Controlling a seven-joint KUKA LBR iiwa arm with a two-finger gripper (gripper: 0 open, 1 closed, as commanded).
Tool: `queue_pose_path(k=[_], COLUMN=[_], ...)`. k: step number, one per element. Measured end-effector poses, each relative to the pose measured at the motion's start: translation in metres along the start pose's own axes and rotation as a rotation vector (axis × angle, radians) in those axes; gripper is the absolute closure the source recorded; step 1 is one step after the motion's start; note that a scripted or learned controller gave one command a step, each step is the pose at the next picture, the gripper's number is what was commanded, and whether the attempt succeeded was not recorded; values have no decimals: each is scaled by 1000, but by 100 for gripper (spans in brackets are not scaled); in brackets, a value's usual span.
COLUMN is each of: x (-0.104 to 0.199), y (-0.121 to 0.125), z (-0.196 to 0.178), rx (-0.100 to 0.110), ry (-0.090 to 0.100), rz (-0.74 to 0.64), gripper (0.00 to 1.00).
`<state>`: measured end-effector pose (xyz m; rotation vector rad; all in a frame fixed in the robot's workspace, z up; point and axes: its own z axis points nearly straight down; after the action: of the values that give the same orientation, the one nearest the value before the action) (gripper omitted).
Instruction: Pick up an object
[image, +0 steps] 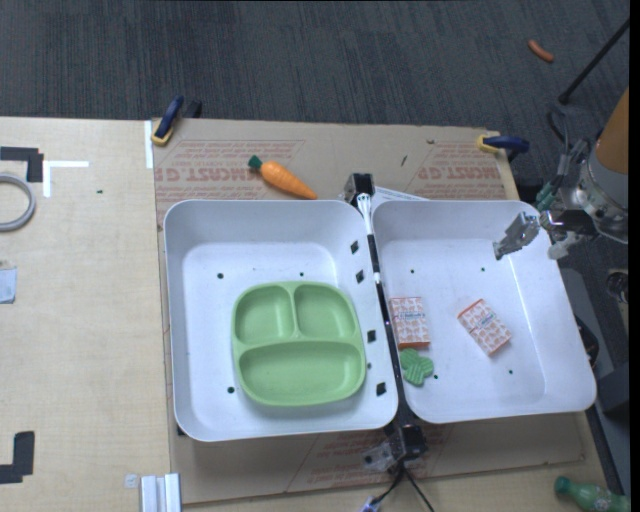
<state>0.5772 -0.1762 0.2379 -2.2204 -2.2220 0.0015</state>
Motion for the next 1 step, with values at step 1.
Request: queue_pose_path(k=[1], x=[31], y=[-62], z=[119], rx=[1], ry=[1], rz=[381], gripper=[0])
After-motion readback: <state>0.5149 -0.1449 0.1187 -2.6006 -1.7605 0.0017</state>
